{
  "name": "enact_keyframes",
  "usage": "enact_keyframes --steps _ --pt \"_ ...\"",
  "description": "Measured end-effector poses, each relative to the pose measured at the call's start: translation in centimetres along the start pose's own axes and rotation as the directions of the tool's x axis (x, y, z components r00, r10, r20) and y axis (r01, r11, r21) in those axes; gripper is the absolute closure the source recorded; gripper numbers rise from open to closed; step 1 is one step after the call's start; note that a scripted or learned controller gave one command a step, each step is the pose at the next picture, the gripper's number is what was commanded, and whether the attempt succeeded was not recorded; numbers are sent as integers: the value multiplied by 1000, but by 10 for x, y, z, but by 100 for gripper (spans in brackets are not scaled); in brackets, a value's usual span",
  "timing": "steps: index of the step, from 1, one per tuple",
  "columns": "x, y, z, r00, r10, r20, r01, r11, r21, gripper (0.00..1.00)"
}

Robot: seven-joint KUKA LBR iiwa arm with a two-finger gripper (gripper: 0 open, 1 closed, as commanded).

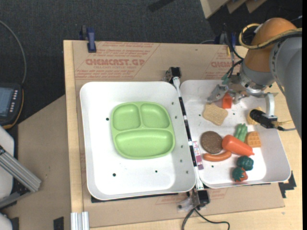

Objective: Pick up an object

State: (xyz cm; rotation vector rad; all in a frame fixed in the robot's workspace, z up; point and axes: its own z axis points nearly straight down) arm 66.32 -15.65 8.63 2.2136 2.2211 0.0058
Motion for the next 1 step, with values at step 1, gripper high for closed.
enact_keyframes --steps 1 --pt "-1 0 -12 1000 1 1 -1 1000 -4 100"
